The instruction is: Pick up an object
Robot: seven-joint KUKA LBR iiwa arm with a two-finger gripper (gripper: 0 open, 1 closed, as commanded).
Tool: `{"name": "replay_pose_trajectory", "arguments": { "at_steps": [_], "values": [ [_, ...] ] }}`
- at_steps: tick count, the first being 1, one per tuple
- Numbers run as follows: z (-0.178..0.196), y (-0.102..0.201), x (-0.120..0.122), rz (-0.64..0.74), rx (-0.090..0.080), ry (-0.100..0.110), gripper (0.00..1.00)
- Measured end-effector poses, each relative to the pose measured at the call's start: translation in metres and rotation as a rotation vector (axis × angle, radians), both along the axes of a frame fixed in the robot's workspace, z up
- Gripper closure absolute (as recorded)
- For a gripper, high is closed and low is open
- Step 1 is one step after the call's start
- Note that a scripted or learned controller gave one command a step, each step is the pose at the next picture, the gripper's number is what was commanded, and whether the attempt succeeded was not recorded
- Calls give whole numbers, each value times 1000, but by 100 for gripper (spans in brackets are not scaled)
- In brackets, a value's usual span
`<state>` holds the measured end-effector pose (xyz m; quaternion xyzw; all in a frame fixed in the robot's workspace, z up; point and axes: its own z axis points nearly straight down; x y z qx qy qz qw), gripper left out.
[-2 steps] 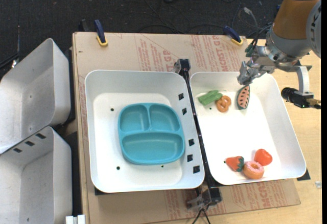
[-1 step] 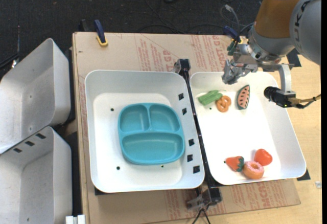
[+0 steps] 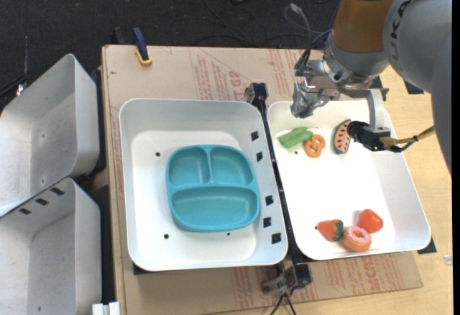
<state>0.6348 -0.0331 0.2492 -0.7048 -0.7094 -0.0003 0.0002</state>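
over the far left corner of the right bin [image 3: 402,184] the gripper [image 3: 303,106] is seen, hung from the grey arm [image 3: 402,11] w/ its orange band. whether the pincer is released or clenched can't be told; nothing is seen held in it. just below it a green piece [image 3: 294,137] is laid flat on the bin floor, w/ an orange pretzel [image 3: 314,145] touching its right end. a watermelon slice [image 3: 341,137] is placed near, to the right. by the near wall a carrot [image 3: 330,229], a pink donut [image 3: 356,239] & a red piece [image 3: 370,221] are clustered. a teal divided plate [image 3: 213,187] is set in the left bin [image 3: 136,162].
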Motion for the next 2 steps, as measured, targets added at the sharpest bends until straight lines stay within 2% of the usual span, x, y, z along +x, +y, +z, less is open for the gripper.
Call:
{"name": "replay_pose_trajectory", "arguments": {
  "at_steps": [2],
  "values": [
    [-17,105,-3,1,0,2,100]
  ]
}}
